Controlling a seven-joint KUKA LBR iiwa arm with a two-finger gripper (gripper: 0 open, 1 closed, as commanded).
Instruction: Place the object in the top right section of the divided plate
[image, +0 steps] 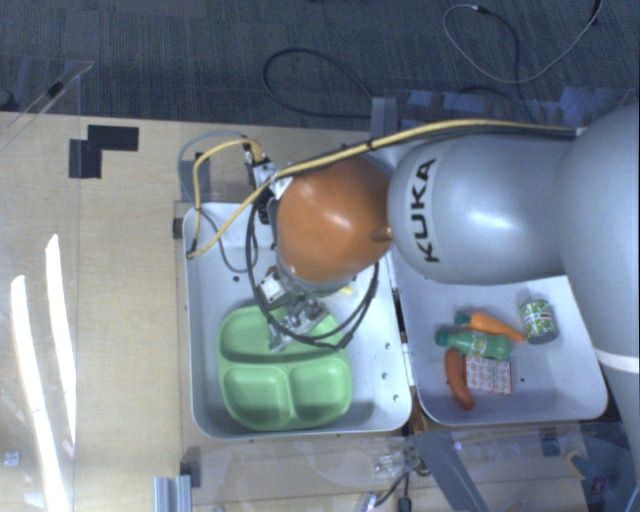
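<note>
Gripper (290, 322) hovers over green divided plate (285, 385).

Wooden bench (100, 330) — two white bins (205, 400) side by side

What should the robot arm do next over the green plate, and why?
Probably lower a little and let go, if it carries anything. The gripper hangs over the upper right part of the green divided plate in the left bin, but the arm hides its tip, so a held object can't be confirmed.

One fixed camera above, slanting down on both bins (205, 400), arm (480, 215) close beneath.
</note>
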